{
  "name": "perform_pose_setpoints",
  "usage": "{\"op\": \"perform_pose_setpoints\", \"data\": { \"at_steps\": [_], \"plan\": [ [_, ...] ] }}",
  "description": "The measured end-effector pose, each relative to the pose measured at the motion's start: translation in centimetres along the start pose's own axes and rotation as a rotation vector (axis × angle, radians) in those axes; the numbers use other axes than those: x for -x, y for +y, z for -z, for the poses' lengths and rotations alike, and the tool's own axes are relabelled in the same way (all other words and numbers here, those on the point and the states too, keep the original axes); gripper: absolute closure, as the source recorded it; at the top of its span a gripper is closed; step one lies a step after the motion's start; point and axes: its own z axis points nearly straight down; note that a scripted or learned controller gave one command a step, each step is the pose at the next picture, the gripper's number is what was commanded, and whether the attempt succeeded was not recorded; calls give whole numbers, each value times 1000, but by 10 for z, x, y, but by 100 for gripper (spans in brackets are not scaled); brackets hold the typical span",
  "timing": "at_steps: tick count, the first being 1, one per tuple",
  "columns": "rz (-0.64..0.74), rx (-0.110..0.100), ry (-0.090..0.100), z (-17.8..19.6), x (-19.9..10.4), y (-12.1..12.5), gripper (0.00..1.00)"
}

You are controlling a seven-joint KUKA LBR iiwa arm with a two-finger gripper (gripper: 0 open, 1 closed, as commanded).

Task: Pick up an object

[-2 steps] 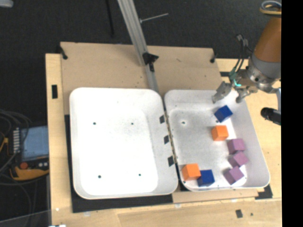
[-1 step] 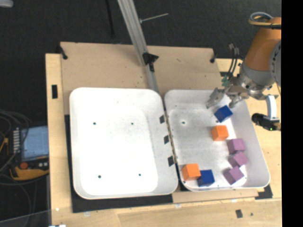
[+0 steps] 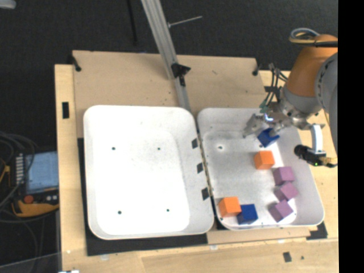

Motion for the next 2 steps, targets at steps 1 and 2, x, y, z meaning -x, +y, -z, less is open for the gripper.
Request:
{"op": "perform_pose_setpoints", "data": {
  "at_steps": [1, 2],
  "plan": [
    [0, 18, -5, -7, 3, 6, 0],
    [4, 25, -9, 4, 4, 7, 100]
  ]
}}
